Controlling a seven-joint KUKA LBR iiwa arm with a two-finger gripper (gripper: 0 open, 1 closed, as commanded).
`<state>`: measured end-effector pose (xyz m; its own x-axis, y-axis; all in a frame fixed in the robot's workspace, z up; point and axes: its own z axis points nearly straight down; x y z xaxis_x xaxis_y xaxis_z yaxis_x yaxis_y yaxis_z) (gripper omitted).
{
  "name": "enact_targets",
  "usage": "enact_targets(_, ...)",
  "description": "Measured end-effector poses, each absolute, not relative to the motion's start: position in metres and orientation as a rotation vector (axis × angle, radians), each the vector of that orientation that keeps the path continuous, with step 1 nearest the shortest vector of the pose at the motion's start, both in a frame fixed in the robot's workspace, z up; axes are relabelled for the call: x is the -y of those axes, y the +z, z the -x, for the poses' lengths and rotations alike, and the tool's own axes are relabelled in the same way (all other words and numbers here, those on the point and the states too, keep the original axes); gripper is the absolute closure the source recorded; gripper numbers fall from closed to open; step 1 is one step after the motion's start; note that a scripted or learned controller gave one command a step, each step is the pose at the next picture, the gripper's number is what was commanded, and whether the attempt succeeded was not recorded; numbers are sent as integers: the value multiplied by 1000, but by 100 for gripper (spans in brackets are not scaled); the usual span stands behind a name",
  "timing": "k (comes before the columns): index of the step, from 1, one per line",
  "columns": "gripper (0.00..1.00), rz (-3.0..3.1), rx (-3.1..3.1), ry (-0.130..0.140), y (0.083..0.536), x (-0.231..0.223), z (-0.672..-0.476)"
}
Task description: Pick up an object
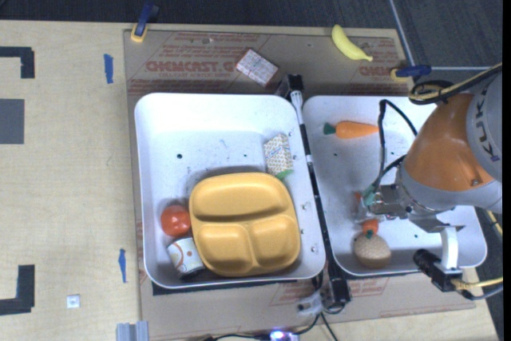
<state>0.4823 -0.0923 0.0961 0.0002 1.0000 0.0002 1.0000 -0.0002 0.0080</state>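
Observation:
In the right bin (343, 172) my gripper (372, 213) reaches down near the front, just above a tan round object (372, 250) with a small orange piece (369, 227) at its top. A toy carrot (353, 129) lies at the back of that bin. The left bin (152, 172) holds a large yellow divided tray (243, 221), a red ball (174, 219), a small white and orange can (184, 255) and a patterned packet (278, 153). The wrist hides the gripper's tips.
A yellow banana (350, 43) and a small patterned box (255, 66) lie on the cardboard behind the bins. A black divider bar (307, 164) runs between the bins. Cables trail from the arm over the right bin's back right.

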Motion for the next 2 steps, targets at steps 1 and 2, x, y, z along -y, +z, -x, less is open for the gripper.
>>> enact_targets(1,100,-2219,-2222,2,185,33,-480)
enact_targets(2,100,-2218,-2221,4,195,-23,-481)
